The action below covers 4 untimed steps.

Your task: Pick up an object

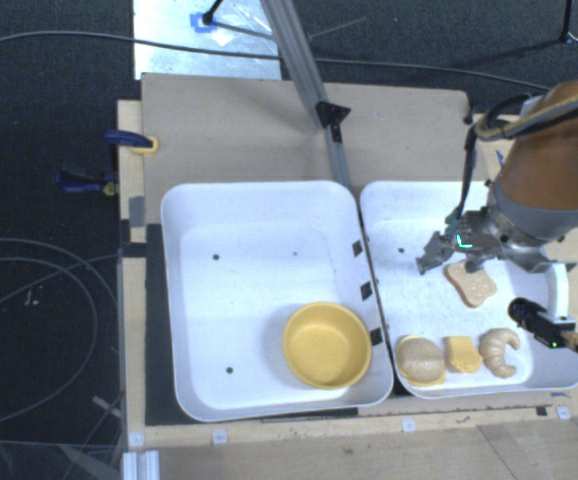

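In the right bin (409,208) lie a slice of toast (471,285), a round bread roll (421,360), a yellow cheese-like block (461,354) and a croissant (500,352). My gripper (453,252) hangs low over the right bin, just above and left of the toast. Its dark fingers point down-left, with a green light glowing on the hand. The toast lies right beside the fingers, and I cannot see it between them. A yellow bowl (326,344) sits in the left bin (229,218) near its front right corner.
A slanted grey pole (304,63) crosses above the bench and ends at the divider between the bins. Blue and yellow clamps (129,143) grip the bench's left edge. Cables lie on the dark floor at left.
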Each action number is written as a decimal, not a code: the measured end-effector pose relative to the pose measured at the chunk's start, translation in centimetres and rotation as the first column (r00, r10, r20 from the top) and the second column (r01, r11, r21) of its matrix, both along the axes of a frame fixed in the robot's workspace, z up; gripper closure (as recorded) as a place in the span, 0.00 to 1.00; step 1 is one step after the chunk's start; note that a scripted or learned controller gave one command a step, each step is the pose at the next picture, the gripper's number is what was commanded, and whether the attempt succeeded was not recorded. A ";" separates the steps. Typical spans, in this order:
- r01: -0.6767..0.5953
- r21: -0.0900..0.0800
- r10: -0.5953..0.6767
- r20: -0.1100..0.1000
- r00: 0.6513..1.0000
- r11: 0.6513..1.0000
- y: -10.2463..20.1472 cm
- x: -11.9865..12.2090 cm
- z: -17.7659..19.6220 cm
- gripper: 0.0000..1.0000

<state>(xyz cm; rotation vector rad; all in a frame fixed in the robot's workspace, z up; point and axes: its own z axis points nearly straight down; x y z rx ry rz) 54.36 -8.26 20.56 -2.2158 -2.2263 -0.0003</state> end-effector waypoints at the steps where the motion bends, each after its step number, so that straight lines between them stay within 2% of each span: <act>1: 0.000 0.000 0.000 0.000 1.000 1.000 0.0 0.0 0.0 0.00; 3: 0.004 0.000 -0.004 -0.003 1.000 1.000 -0.4 0.0 -11.4 0.00; 4: 0.006 0.000 -0.006 0.002 1.000 1.000 -0.5 0.2 -10.0 1.00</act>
